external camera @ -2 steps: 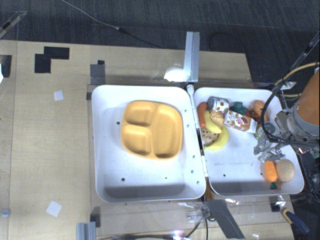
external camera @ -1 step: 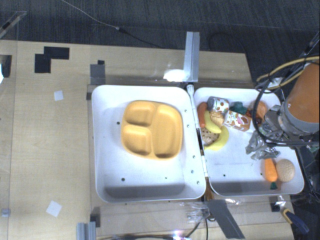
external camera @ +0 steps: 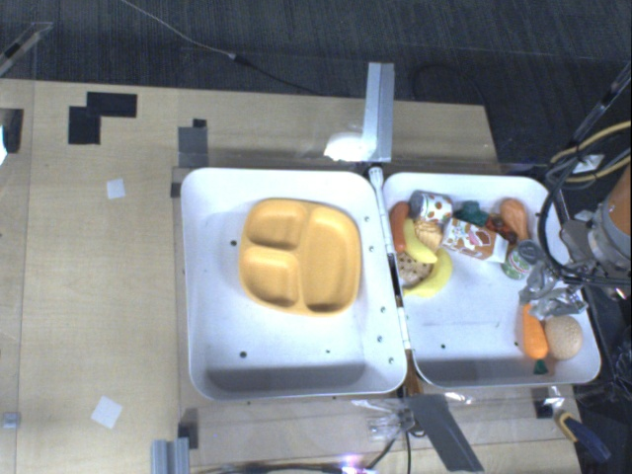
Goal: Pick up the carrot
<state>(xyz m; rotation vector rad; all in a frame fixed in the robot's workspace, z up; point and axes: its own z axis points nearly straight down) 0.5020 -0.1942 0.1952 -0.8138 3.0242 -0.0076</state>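
Fingers point(external camera: 555, 299) spread apart at the right bin's right side, gripping nothing, poised just above the upper end of the carrot point(external camera: 533, 337). Farthest left, pale wooden bench point(external camera: 99, 265) with a few black squares near its far edge. Next, left bin point(external camera: 197, 265), white and shallow, carrying a yellow tray point(external camera: 301, 255) with three compartments, lying a little above the bin's middle. Beside it, touching along a shared edge, right bin point(external camera: 474, 363), crowded along its far side. Against its left wall, a red sausage point(external camera: 398, 223), with a banana point(external camera: 432, 276) just to the right, curved and lying flat. Above the banana, a can point(external camera: 431, 205) on its side, then a printed packet point(external camera: 468, 238), tilted, with something dark green point(external camera: 470, 210) behind it. Further right, an orange-brown piece point(external camera: 513, 217) near the far right corner, and a small jar point(external camera: 516, 262) just below it. Near the front right corner, the carrot, orange, lying roughly lengthwise toward the front rim, green stub at the near end. Just beside it on the right, probably touching, a round beige lump point(external camera: 564, 338). At the right edge, grey arm point(external camera: 597, 237) wrapped in black cables.
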